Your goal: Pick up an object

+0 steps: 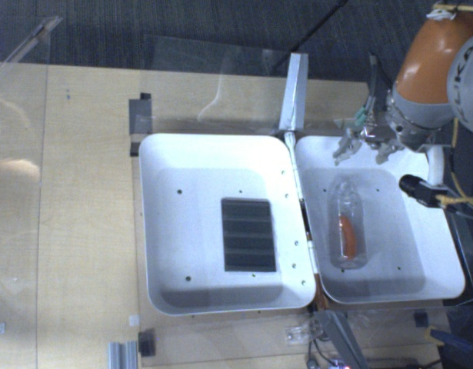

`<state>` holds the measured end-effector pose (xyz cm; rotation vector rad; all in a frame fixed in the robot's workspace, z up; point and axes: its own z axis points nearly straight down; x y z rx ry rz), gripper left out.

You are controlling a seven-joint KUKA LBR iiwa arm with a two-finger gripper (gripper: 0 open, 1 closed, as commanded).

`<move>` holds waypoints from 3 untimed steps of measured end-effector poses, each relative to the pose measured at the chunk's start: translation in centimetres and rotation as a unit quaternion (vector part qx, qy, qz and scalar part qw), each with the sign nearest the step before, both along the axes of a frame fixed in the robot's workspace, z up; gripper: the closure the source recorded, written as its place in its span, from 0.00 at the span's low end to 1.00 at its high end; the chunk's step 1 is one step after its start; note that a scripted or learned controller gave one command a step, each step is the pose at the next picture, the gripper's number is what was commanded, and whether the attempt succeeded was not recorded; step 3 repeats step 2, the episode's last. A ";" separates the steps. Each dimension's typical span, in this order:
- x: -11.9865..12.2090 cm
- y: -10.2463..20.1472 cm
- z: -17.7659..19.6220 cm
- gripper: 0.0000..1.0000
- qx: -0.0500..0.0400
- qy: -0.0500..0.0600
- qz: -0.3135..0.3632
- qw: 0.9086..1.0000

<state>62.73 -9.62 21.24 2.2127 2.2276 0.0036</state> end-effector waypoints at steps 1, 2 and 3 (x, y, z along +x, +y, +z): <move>-0.2 -3.0 -12.4 0.00 -0.001 -0.004 0.060 0.998; -5.9 -3.3 -12.2 0.00 -0.001 -0.005 0.119 0.993; -5.9 -3.3 -12.2 0.00 -0.001 -0.005 0.119 0.993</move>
